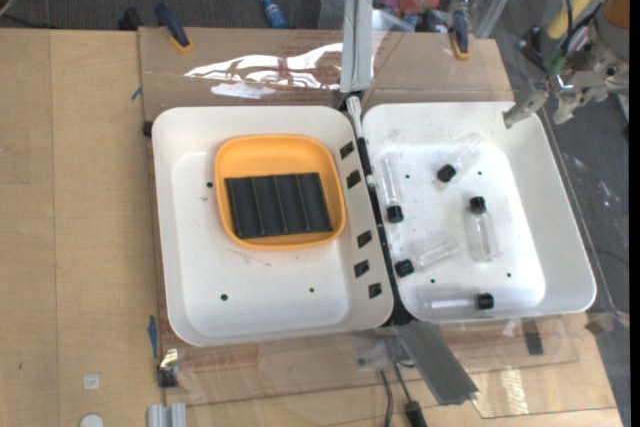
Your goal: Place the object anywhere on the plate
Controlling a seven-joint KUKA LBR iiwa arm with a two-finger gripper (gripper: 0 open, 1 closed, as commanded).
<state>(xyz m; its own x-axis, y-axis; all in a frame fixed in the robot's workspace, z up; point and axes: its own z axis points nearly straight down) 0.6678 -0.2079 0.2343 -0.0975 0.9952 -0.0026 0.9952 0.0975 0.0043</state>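
Left bin's (190,305) orange plate (280,150) bears the black block (278,205), far from the gripper (560,93), grip unclear.

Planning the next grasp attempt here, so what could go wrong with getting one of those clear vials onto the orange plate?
1. The clear vials are see-through against the white right bin, so a grasp may miss.
2. They lie on their sides and could roll away when touched; one vial sits near the bin's front wall, leaving little room.
3. A black ridged tray covers most of the orange plate, so a vial dropped there might roll off.
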